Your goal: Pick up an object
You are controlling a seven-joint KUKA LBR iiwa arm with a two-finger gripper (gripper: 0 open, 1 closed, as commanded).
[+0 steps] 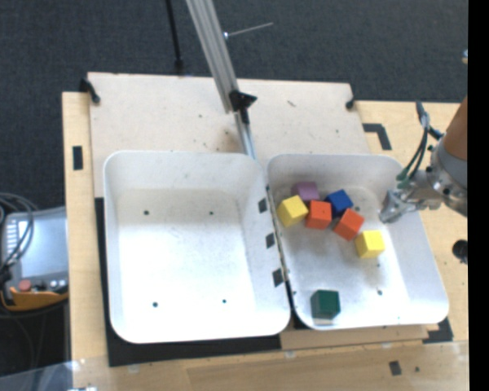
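The right bin (407,283) holds several small cubes. A yellow cube (292,209), a purple cube (308,191), an orange cube (319,214), a blue cube (339,201) and a second orange cube (349,224) cluster near its back. Another yellow cube (370,243) lies a little to their right. A dark green cube (325,304) sits alone near the front wall. My gripper (391,210) hangs over the bin's right side, just right of the cluster and above the lone yellow cube. I see nothing between its fingers.
The left bin (118,218) stands beside the right one, sharing a middle wall (273,235). A slanted aluminium post (216,47) rises behind the bins. A pendant and cables (24,259) lie off the bench at the left.
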